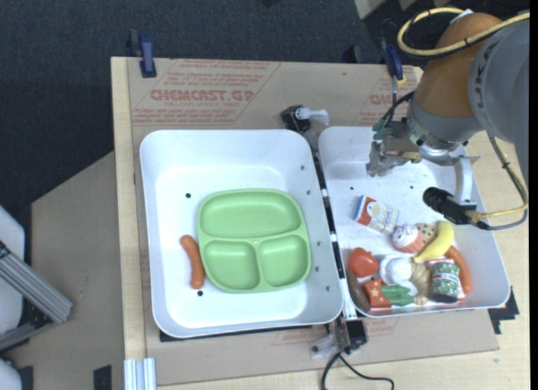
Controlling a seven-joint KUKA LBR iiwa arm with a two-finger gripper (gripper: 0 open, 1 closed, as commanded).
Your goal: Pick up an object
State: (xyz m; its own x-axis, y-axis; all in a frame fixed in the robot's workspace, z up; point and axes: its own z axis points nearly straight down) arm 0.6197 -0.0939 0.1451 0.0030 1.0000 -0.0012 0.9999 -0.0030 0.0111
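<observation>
My gripper (pixel 382 164) hangs over the far part of the right bin (pixel 340 146), above bare white floor, with nothing between its fingers. The toy food lies nearer the front of that bin: a small white and red carton (pixel 372 213), a yellow banana (pixel 439 239), a red tomato-like piece (pixel 363 262), a green can (pixel 445 279) and several smaller pieces packed together. The carton is the closest piece to the gripper, a short way in front of it.
The left bin (pixel 160 161) holds a green divided plate (pixel 252 239) and an orange sausage (pixel 194 261) beside its left edge. A black clip (pixel 296 116) sits where the bins meet at the back. Cables loop around the arm (pixel 462 86) at right.
</observation>
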